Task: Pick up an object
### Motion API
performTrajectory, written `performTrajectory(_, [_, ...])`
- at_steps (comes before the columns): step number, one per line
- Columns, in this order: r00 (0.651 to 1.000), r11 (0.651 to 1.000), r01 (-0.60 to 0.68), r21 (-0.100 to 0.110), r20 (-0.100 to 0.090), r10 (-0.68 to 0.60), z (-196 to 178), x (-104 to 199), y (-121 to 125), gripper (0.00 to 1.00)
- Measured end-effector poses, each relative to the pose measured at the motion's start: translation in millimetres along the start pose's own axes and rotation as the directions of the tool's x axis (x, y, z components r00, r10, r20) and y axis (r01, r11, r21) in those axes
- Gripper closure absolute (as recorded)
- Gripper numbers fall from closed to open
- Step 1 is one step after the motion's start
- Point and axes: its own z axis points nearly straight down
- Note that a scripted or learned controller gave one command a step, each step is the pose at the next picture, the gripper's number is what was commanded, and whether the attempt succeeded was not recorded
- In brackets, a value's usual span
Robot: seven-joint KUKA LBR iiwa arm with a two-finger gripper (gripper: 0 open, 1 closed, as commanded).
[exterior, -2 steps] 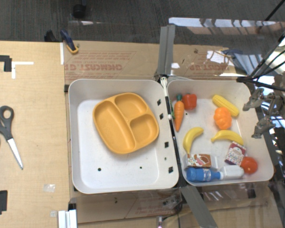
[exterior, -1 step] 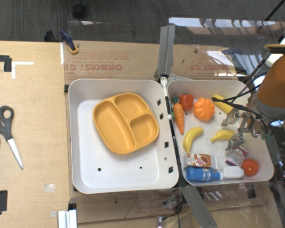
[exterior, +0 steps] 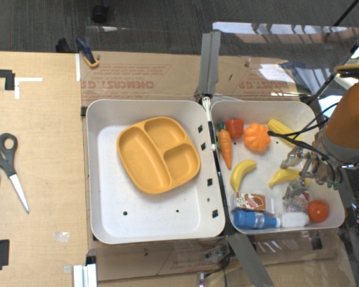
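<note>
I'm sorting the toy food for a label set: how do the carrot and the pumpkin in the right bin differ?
The carrot is long and tapered; the pumpkin is round and ribbed. The carrot lies against the bin's left wall, the pumpkin sits further toward the middle. The carrot looks slimmer, the pumpkin bulkier. Both are orange.

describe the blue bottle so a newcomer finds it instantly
Look in the right bin, along its near wall. The blue bottle lies on its side there, white cap pointing toward the red tomato. It is the only blue item among the toy food.
</note>
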Motion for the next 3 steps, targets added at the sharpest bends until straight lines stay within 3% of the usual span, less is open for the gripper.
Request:
performTrajectory(1, [1.000,1.000,0.005,0.001,0.000,-0.005,0,-1,3,0.00])
performTrajectory(2, [0.988,0.988,-0.153,0.000,0.003,0.153,-1,-114,55,0.00])
performTrajectory(3, [0.980,0.980,-0.198,0.001,0.000,0.198,0,-89,79,0.00])
